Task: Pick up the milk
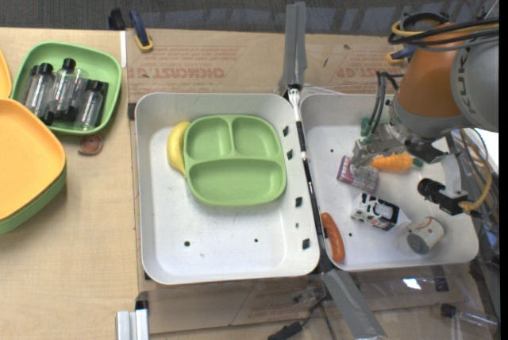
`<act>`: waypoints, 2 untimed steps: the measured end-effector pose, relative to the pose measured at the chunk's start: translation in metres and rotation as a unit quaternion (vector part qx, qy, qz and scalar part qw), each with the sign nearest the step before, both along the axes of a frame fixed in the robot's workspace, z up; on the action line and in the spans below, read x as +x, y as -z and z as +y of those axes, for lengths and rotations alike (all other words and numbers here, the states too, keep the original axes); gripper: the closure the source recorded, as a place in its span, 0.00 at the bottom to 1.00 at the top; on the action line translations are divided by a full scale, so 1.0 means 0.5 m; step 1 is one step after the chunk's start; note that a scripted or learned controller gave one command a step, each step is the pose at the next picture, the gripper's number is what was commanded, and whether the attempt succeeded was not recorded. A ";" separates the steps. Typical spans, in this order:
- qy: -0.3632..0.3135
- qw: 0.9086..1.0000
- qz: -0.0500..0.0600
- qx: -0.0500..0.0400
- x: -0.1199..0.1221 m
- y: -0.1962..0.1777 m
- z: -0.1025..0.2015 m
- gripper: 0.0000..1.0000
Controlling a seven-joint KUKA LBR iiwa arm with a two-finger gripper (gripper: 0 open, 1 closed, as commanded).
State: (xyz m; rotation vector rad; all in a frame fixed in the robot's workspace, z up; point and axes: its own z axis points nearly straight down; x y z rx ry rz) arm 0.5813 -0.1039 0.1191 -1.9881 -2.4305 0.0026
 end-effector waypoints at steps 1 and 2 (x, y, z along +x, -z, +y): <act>-0.176 0.984 -0.002 0.000 0.127 -0.146 0.033 1.00; -0.151 0.988 -0.001 0.000 0.035 -0.144 0.126 1.00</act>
